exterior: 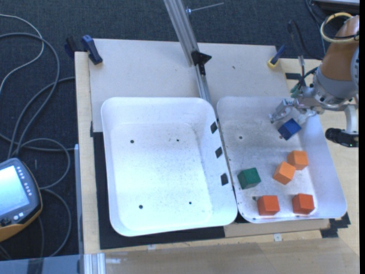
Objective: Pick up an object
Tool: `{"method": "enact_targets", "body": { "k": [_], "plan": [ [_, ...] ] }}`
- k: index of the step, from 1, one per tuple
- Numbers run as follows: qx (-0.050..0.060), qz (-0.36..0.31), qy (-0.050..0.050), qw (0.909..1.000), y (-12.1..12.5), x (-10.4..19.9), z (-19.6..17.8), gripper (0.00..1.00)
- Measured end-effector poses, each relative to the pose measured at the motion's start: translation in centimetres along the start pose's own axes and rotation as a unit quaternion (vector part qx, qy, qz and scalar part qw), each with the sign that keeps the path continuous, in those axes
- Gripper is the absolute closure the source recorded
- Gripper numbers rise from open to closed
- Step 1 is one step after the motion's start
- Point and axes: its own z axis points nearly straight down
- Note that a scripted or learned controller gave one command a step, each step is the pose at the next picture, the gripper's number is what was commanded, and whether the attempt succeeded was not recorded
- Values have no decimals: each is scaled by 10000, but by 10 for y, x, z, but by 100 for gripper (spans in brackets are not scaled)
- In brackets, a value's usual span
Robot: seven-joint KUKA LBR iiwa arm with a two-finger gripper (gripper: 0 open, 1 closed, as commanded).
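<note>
blue cube at the gripper, upper part of the right bin

the grey kuka arm with the orange band point(337, 50) comes in from the right and its two-finger metal gripper point(290, 114) sits over the far part of the right shallow white plastic bin point(239, 113). a small blue cube point(289, 129) is right under the fingertips, touching or nearly so, tilted a bit. honestly i can't tell how wide the jaws are or whether they've actually got the cube between them; the metal bits blur together from this angle.

rest of that bin: four small orange cubes, two side by side toward the right wall point(291, 166) and two along the near edge point(286, 204), plus one small green cube point(248, 178) near the bin's left side, well apart from the blue one.

the left shallow white bin point(114, 116) sits just beside it, speckled with dark spots. an aluminium rail point(181, 27) slants down between the two bins. a handheld control pendant with a lit screen point(14, 196) lies off the bench at left.
</note>
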Motion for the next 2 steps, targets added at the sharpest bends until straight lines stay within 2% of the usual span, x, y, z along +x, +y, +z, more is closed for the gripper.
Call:
{"method": "enact_targets", "body": {
  "k": [2],
  "plan": [
    [-12,-5,-3,10000,-4,-1,7,0]
  ]
}}
